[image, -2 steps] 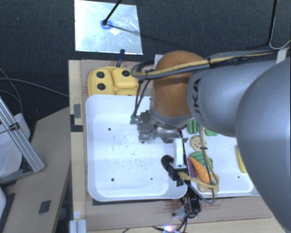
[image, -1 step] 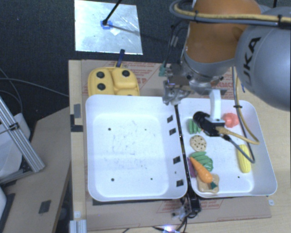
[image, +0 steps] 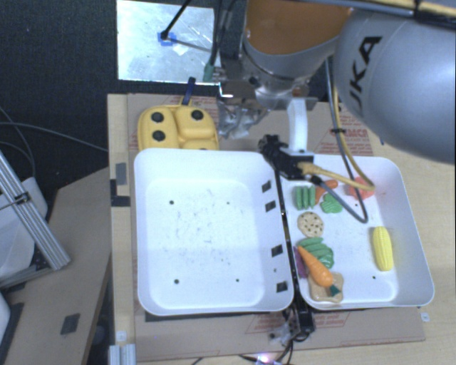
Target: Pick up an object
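gripper [image: 239, 120]: beyond far edge of left bin [image: 199, 235], right of yellow toy [image: 178, 128] | grip state: cannot tell | right bin [image: 353, 253]: corn [image: 382, 247], carrot [image: 317, 265], cookie [image: 310, 224]

- Large arm link [image: 399, 78] with a smooth, rounded shell in light grey, a little glossy.
- Black capital letters [image: 362, 65], printed big on this grey shell and cut off at its edge.
- Broad orange band [image: 292, 21] around the round body above the wrist, with a grey metal ring [image: 281, 68] just under it.
- Dark cables [image: 226, 32] close beside the orange band.
- Gripper [image: 236, 122] of dull silver-grey metal, small against the thick arm, too blurred for finer detail.
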Available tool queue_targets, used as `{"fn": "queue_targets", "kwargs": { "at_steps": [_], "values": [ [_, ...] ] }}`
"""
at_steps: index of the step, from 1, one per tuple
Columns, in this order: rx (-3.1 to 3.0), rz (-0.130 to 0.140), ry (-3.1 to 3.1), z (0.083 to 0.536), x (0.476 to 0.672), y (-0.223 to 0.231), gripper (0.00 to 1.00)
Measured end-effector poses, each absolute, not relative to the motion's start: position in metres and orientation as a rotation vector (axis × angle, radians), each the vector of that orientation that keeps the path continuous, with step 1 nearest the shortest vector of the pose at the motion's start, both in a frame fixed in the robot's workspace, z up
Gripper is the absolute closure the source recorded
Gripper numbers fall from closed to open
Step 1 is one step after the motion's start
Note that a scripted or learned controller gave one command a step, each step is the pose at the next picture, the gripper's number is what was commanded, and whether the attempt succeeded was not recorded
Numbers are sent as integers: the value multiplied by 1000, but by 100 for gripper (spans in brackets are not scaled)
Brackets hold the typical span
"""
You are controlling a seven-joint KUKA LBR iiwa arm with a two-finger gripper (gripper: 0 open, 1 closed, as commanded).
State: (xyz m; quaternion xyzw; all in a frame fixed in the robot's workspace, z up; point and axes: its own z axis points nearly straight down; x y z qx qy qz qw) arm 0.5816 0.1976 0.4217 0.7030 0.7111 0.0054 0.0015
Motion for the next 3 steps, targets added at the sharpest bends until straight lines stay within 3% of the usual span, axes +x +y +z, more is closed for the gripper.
{"fn": "queue_targets", "kwargs": {
  "at_steps": [1, 3],
  "values": [
    [2214, -9, 2237, 371, 489, 223, 100],
    [2207, 7, 2235, 395, 495, 221, 100]
  ]
}}
